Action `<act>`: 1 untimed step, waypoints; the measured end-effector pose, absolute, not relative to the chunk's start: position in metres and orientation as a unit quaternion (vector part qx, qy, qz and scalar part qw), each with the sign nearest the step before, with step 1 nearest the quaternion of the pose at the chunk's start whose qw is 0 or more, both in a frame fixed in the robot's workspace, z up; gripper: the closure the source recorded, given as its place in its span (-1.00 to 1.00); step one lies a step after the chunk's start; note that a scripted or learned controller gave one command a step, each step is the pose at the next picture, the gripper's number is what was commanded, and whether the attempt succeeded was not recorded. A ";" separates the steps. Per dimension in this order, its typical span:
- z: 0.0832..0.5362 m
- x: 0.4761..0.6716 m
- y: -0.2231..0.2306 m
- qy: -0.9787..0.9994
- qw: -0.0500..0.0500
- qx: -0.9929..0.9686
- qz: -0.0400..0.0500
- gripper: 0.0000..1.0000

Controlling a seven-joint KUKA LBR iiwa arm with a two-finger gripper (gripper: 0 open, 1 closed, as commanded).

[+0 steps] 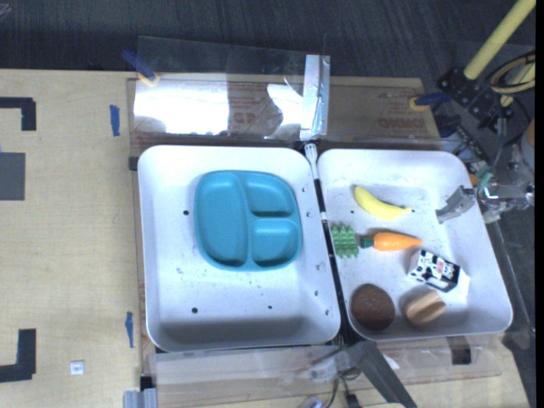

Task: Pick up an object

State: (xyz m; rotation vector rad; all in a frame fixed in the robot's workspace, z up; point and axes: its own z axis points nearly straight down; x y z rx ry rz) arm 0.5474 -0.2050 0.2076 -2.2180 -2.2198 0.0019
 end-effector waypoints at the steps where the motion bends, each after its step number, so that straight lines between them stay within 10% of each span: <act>1: 0.109 0.582 -0.109 -0.824 0.000 -0.567 -0.001 -1.00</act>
